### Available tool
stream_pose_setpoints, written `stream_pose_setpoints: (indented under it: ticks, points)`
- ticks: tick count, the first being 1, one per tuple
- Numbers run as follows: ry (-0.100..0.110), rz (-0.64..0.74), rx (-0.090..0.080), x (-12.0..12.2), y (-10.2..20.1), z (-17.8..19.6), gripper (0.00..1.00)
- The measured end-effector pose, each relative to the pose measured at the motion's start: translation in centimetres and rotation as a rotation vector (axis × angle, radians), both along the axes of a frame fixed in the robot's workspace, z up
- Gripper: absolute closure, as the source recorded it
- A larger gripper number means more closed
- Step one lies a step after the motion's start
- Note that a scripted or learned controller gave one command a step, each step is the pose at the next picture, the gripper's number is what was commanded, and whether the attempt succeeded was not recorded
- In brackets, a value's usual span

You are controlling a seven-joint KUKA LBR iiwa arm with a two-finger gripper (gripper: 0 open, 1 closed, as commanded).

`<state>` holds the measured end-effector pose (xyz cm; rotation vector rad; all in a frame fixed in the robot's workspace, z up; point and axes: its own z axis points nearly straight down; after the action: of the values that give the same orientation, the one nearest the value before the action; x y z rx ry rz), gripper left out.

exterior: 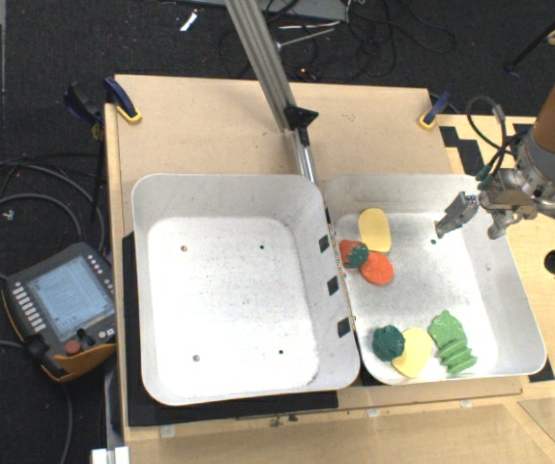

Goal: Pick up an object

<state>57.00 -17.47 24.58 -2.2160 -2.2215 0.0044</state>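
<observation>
The jaws (478, 218) stand apart, gripping nothing. The yellow block (375, 229) lies left of them, its long axis running up-down.

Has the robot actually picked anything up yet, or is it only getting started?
Only getting started, it seems. Nothing looks done: the end effector sits over the right bin's upper right part with nothing between its two prongs. The toys all lie in that bin: a yellow piece, an orange-red one, a dark green one and a light green one. Reaching down, gripping and lifting are all left.
</observation>
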Motion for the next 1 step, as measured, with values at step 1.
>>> stream_pose_setpoints:
  ticks: [1]
  points:
    - [0.000,-0.002,0.000,0.52,0.43,-4.58,0.00]
